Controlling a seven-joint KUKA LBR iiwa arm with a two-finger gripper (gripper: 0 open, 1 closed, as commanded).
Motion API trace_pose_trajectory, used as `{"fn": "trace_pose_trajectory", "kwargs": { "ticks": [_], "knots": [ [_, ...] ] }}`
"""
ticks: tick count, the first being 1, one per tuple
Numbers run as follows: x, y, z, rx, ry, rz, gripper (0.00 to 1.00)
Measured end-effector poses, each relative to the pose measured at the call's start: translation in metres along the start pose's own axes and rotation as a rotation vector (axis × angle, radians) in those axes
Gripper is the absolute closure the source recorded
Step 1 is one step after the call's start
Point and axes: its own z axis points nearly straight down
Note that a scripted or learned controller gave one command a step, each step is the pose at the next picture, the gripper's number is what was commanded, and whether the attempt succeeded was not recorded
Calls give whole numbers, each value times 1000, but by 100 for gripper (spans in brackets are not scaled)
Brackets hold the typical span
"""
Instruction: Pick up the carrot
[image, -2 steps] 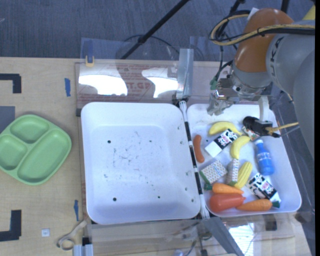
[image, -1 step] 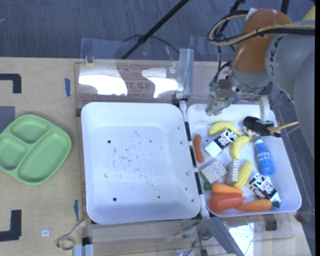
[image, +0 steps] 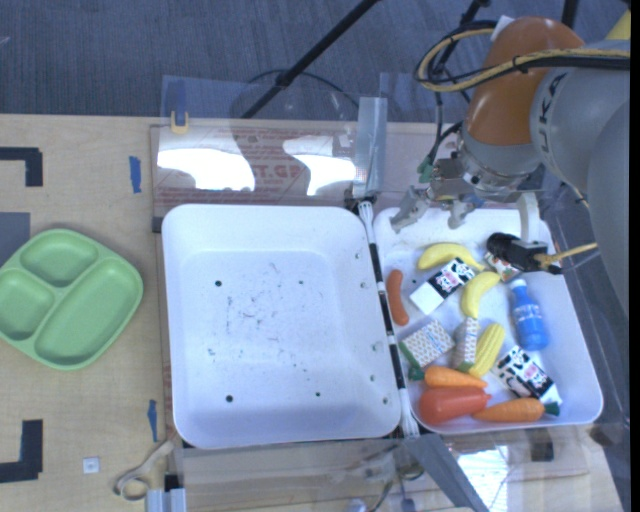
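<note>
Looking down on the bench, I see the gripper (image: 436, 207) hanging over the right bin (image: 583, 372) at about its 11 o'clock corner, with nothing between its fingers. From this slant I cannot tell whether they stand apart or together.

I count two carrots in the near end of that bin. One carrot (image: 455, 378) lies at about 7 o'clock, resting against the top of a red pepper (image: 451, 404). A second carrot (image: 517, 409) lies at about 6 o'clock, just beside the near wall and touching a black-and-white carton (image: 524, 372). Both sit well apart from the gripper, on the opposite end of the bin.

Between the gripper and the carrots lies a crowd: a sausage (image: 397, 297), two bananas (image: 446, 255), a blue bottle (image: 527, 314), corn (image: 488, 345) and a checked block (image: 428, 342).

My worries from here are these. The first carrot leans on the pepper, so a descent slightly off centre could close on both, or roll the carrot away. The second hugs the wall and the carton, so one finger may strike the rim or land on the carton and the grasp could come up empty. The pepper and sausage are close in colour to the carrots, so I judge a wrong pick likely too.
</note>
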Motion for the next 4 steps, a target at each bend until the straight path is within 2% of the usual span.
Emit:
{"fn": "trace_pose_trajectory", "kwargs": {
  "ticks": [2,3,4],
  "knots": [
    [0,0,0,0,0,0,0],
    [-9,0,-38,-2,0,-4,0],
    [7,-19,1,2,1,-11,0]
  ]
}}
